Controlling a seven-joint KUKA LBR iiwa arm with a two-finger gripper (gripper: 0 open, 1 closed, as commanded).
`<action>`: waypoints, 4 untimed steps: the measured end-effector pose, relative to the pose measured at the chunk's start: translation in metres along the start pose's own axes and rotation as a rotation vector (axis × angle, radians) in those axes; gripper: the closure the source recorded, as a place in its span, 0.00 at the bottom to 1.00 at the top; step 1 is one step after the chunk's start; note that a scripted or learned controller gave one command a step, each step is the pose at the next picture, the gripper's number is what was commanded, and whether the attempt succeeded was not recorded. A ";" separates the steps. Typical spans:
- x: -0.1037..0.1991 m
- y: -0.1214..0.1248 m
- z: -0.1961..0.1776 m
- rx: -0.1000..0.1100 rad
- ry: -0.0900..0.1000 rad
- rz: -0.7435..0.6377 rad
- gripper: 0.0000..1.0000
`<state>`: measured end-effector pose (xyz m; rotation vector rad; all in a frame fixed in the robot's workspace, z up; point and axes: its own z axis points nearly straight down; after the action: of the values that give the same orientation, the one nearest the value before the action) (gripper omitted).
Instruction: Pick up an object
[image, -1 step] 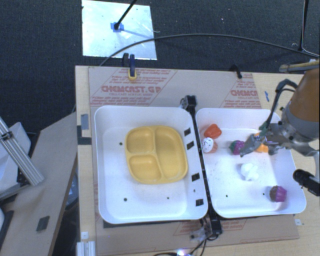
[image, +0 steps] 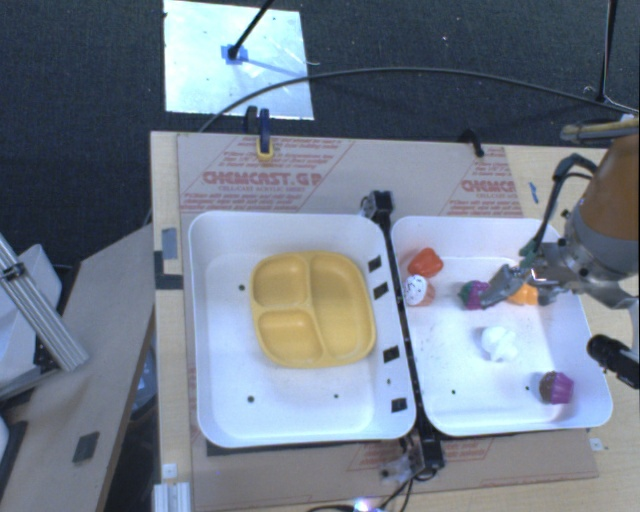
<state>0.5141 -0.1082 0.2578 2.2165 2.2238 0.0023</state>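
While the arm (image: 610, 215) reaches in from the right over the right-hand bin (image: 575, 340), its fingers (image: 512, 283) sit low among a small cluster at the bin's upper middle, just beside a purple-and-green toy (image: 474, 294) on one side and touching or nearly touching an orange-yellow piece (image: 524, 295) on the other. How the fingers stand, wide or narrow, cannot be told from this slant, and nothing is plainly seen between them, so I would not call anything held. My judgement is that the step in hand is the descent and closing for a grasp, with no lift yet begun. The next move calls for the tips to settle around one item, not two, since the purple toy and the orange-yellow piece lie close enough to be nudged apart or pinched together; then a straight rise clear of the bin wall. By count, the right bin carries six small things: the two just named, an orange-red toy (image: 426, 262) near the divider, a white spotted one (image: 415, 290) just below it, a white lump (image: 498, 343) near the middle, and a brown-and-magenta piece (image: 553, 386) toward the lower right corner. Beside it on the desk (image: 330, 170), the left bin (image: 215, 330) holds one yellow divided tray (image: 310, 307) with three compartments.
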 end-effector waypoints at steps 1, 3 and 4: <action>0.000 0.002 0.062 0.004 0.001 0.002 0.00; -0.010 0.009 0.164 -0.016 -0.003 0.000 0.00; -0.010 0.005 0.157 -0.002 0.000 0.003 1.00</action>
<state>0.5193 -0.1181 0.1011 2.2187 2.2198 0.0037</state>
